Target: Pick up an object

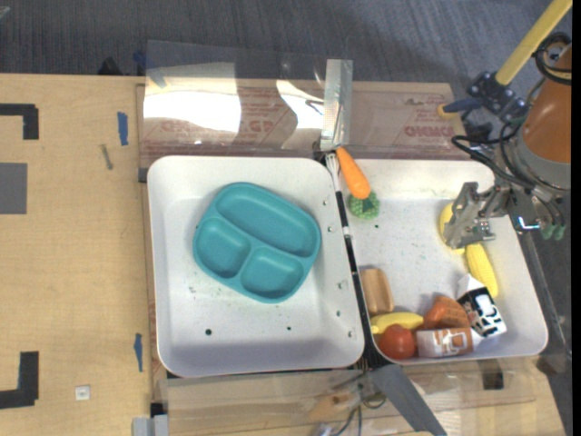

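The counter [64, 243] carries two shallow white bins side by side. The left bin [172, 334] holds a teal divided plate [257, 241] and nothing else worth reaching for. The right bin [427, 198] holds the pickable things: a toy carrot [354, 178] against the divider at the top, a corn cob [478, 263] near the right wall, and a crowded cluster along the near edge with a bread roll [376, 289], a banana [397, 321], a tomato [397, 341] and a small ketchup bottle [445, 341].

The arm's jaws [472, 218] hang over the right bin just above the upper end of the corn cob; whether they are open or closed I cannot tell, and nothing is visibly between them.

The corn cob looks the likeliest target. A good grasp would probably straddle it across its narrow width near the middle, descending straight, since it lies close to the bin wall and a glancing touch could roll it away
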`<state>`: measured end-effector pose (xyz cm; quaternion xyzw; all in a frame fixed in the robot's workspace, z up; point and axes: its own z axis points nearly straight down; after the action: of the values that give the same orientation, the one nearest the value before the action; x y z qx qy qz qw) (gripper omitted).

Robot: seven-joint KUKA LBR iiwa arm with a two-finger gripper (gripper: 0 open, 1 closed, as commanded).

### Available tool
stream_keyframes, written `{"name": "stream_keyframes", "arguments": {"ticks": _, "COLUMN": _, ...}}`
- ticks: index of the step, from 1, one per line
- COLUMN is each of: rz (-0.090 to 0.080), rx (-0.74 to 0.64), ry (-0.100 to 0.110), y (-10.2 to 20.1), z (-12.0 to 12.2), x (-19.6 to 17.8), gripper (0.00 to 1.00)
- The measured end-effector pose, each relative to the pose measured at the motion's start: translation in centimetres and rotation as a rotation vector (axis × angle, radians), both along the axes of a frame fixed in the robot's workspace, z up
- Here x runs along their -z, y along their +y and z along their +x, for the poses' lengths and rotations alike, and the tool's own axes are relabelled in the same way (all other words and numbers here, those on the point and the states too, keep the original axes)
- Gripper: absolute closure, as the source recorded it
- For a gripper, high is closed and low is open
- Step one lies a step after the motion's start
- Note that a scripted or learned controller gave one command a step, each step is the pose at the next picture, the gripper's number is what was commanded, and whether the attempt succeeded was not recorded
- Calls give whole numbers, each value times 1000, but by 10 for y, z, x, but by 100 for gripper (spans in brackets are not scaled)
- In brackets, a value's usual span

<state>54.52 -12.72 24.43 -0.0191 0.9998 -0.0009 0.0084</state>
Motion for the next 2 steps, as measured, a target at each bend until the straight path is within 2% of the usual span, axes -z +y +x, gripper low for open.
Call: {"name": "stream_keyframes", "arguments": {"ticks": 2, "rz": -3, "rx": -3, "ry": -18, "y": 2, "z": 5, "x": -23, "gripper": 100}}
